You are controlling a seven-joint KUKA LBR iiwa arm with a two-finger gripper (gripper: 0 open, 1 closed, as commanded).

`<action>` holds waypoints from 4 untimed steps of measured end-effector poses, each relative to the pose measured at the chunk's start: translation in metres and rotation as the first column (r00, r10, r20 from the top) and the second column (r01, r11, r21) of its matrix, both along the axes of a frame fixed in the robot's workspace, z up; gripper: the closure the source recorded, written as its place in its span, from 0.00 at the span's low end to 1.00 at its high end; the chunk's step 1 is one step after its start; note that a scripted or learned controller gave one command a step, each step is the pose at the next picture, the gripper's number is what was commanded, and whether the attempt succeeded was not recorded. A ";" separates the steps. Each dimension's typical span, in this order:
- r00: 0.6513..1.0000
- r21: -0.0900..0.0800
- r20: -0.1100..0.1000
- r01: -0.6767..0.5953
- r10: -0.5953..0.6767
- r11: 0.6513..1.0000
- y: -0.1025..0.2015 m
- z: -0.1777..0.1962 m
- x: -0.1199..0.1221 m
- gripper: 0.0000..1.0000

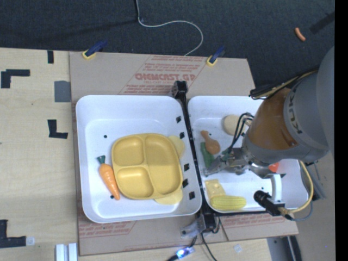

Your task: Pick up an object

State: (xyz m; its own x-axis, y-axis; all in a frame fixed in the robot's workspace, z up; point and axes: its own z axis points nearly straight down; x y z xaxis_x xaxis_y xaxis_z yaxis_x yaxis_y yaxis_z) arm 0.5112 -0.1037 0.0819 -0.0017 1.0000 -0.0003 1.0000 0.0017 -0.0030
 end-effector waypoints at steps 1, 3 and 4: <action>1.000 -0.001 0.002 0.000 0.000 1.000 0.000 0.013 0.001 1.00; 1.000 0.000 0.006 0.000 0.000 1.000 0.004 0.124 0.014 1.00; 1.000 0.000 0.004 0.000 0.000 1.000 0.005 0.143 0.014 1.00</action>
